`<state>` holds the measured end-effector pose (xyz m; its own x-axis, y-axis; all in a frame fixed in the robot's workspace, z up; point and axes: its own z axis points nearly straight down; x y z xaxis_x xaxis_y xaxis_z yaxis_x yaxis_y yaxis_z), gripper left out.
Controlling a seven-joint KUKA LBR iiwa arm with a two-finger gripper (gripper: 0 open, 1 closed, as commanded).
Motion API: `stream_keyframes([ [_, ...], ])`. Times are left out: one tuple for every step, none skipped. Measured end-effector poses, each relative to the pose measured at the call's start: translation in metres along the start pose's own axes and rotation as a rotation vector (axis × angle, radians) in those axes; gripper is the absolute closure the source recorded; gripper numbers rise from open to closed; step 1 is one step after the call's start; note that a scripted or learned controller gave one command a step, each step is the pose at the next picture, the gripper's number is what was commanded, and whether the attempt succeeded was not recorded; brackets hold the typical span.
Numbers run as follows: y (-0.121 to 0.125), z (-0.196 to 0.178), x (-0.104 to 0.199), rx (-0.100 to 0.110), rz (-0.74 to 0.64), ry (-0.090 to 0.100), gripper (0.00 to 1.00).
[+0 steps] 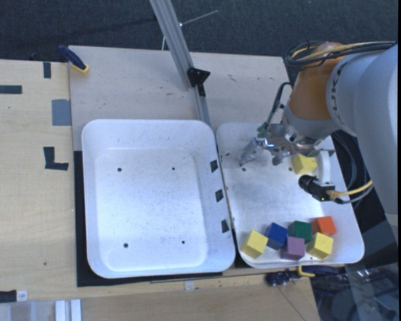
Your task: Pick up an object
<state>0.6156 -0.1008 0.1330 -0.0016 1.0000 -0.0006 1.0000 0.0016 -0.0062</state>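
Here the right bin [254,192] holds coloured blocks [291,238] under an open, empty claw [262,151].

Blocks we are seeing in the right bin

We are finding a yellow block [255,243], blue block [277,234], green block [299,230], purple block [295,247], orange block [325,225] and second yellow block [321,245] clustering along the near edge; another yellow block [305,164] is lying beside the wrist.

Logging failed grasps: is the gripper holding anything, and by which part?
Cannot be told. A yellow block lies beside the two-finger gripper, partly hidden, not visibly between its fingers.
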Motion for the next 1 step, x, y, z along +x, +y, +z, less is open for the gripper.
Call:
stream_keyframes([
  [-0.0014,0.0444,0.0006,0.001,0.000,0.000,0.00],
])
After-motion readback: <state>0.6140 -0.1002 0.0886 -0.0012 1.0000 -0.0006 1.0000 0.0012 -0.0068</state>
